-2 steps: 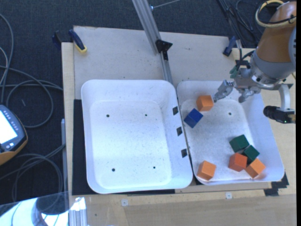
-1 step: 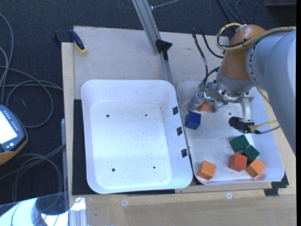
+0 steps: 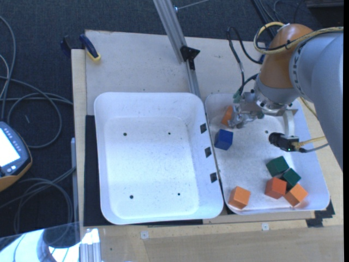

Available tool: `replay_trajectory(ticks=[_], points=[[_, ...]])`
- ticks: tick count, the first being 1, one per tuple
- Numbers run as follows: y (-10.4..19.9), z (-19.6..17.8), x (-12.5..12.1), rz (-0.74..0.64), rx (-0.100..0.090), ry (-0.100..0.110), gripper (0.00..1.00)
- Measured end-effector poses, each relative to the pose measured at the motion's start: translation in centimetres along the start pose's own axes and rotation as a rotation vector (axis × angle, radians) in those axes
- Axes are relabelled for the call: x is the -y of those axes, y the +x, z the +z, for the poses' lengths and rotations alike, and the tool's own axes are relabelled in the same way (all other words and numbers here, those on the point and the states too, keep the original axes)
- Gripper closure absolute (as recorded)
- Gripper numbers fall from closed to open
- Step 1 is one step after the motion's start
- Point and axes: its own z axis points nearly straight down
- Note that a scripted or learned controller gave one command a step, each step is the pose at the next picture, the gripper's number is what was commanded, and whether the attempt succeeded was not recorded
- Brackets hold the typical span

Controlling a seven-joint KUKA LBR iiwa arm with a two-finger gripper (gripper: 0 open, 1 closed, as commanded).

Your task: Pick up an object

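Toward two o'clock in the camera view, inside the right bin (image 3: 316, 198), the end effector (image 3: 238, 119) is hanging low over the bin's far left corner, and whether it is apart or together cannot be told from this angle. An orange block (image 3: 227, 115) is sitting just beside it on its nine o'clock side, partly hidden by it; nothing is visibly clamped. A blue cube (image 3: 223, 139) is lying just at six o'clock from the end effector, near the bin's left wall. Farther toward five o'clock, a cluster is resting together: two dark green blocks (image 3: 277, 165), a red-orange cube (image 3: 275, 187) and an orange cube (image 3: 297, 194), touching or nearly so. Another orange cube (image 3: 239, 197) is sitting apart at the bin's near left corner. The grey arm (image 3: 322, 64) with its orange band (image 3: 281, 59) is reaching in from three o'clock. The left bin (image 3: 106, 108) is lying alongside at nine o'clock on the wooden surface (image 3: 136, 64).
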Motion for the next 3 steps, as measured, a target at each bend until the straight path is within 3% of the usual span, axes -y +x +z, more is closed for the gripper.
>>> replay_trajectory(ticks=[1,2,3], points=[[0.0,0.0,-0.2,0.0,0.001,-0.007,0.0],[0.0,-1.0,0.0,0.0,0.0,0.0,1.0],[0.0,-1.1,-0.2,0.0,0.0,-0.005,0.0]])
